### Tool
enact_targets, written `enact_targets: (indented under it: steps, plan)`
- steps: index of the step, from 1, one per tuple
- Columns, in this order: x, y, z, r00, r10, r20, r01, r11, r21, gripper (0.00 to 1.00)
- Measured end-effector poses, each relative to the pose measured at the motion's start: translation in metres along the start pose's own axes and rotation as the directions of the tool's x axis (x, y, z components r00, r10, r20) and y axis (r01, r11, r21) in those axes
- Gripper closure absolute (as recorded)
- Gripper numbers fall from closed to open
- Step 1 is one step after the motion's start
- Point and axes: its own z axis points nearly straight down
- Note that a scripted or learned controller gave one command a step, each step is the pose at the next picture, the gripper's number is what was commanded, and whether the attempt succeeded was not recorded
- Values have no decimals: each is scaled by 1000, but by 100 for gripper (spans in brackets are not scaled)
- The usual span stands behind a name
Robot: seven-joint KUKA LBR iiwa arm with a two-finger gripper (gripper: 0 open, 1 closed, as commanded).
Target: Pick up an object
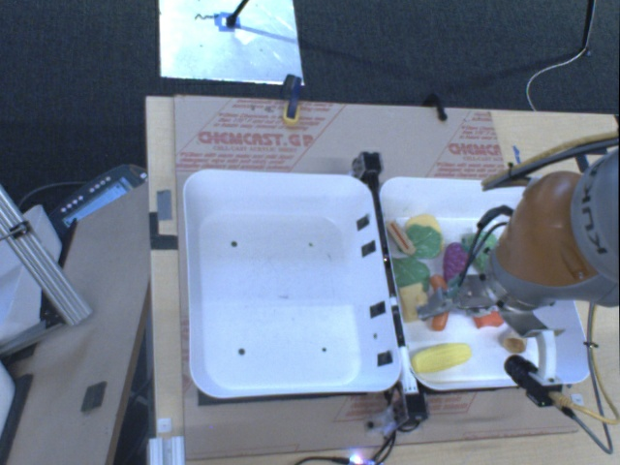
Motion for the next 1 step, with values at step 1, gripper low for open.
enact_targets:
  steps: [1]
  plan:
    - [2, -4, -4, 1000, 0, -5, 0, 1000, 13, 100]
